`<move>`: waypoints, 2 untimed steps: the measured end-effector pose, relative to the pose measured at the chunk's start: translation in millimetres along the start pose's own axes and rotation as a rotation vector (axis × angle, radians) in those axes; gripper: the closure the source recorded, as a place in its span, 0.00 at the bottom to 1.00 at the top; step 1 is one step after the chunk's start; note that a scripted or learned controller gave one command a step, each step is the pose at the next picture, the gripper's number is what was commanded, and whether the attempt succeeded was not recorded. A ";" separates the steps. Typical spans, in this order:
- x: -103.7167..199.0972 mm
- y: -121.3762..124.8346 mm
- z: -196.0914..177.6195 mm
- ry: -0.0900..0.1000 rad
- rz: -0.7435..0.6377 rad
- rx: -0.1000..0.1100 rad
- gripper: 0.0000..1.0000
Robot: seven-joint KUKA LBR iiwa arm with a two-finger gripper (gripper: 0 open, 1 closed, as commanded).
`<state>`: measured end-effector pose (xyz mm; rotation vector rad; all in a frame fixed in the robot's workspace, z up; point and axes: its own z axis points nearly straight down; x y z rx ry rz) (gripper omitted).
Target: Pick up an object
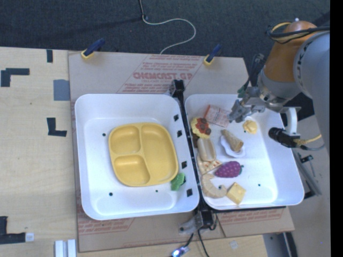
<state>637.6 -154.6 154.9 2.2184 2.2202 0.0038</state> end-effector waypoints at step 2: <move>-1.7 -1.4 -69.8 0.001 -0.001 0.004 1.00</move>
